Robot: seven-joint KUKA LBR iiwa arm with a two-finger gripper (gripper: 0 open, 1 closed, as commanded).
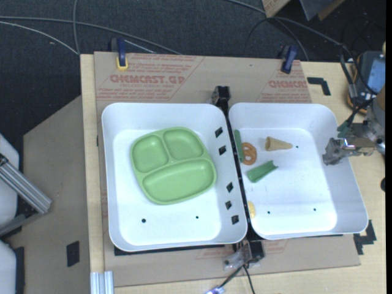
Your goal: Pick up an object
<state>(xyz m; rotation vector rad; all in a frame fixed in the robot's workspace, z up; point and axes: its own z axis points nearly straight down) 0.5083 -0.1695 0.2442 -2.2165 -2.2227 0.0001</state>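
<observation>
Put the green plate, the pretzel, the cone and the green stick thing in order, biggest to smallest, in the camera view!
1. Green plate, by far.
2. Green stick.
3. Cone and pretzel: they look about alike, too close to rank.

This looks like a robotics lab: two white bins [116,164] sit on a table [92,164] covered with protective board held by blue clamps [122,52], cables [73,17] trail across dark carpet [37,72], and an aluminium rail [21,182] stands nearby.
</observation>
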